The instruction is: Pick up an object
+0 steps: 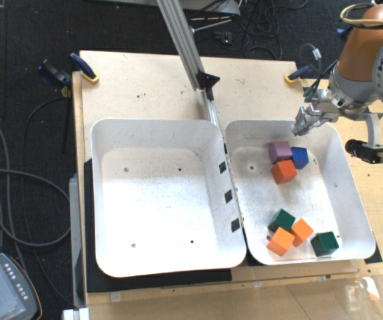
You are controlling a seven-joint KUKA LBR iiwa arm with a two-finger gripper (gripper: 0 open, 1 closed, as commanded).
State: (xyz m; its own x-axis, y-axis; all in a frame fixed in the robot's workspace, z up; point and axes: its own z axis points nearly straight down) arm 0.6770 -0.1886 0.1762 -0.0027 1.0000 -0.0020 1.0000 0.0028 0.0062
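Observation:
The right bin [351, 199] holds several small blocks. A purple block [280, 151], a blue block [300, 157] and a red-orange block [284, 171] cluster near its far side. Two orange blocks [281, 241] [302, 231] and two dark green blocks [284, 220] [324, 243] lie near its front edge. My gripper [302, 125] hangs over the bin's far rim, up and to the right of the purple block, apart from every block. Nothing shows between its fingers.
The left bin [111, 179] sits beside the right one. A metal pole [181, 32] slants down to the gap between the bins. Clamps [83, 67] [296, 74] sit at the bench's far corners. Cables lie on the floor to the left.

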